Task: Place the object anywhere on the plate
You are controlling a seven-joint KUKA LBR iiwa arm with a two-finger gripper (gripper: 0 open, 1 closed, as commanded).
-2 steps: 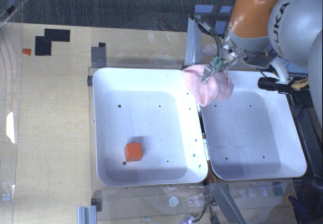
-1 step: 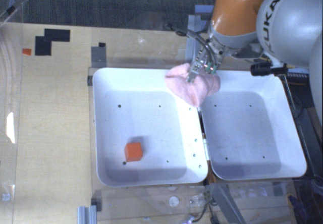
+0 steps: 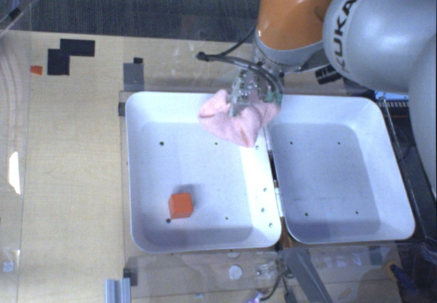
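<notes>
Two gripper (image 3: 240, 102) fingers pinch a pink cloth (image 3: 235, 121), which hangs above the left bin (image 3: 143, 158).

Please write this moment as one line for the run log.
gripper: holding pink cloth, lifted | position: over left bin far right corner | orange block: left bin floor, near side | right bin: untouched

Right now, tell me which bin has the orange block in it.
The left bin: the orange block lies near its front left corner. The right bin holds no block.
</notes>
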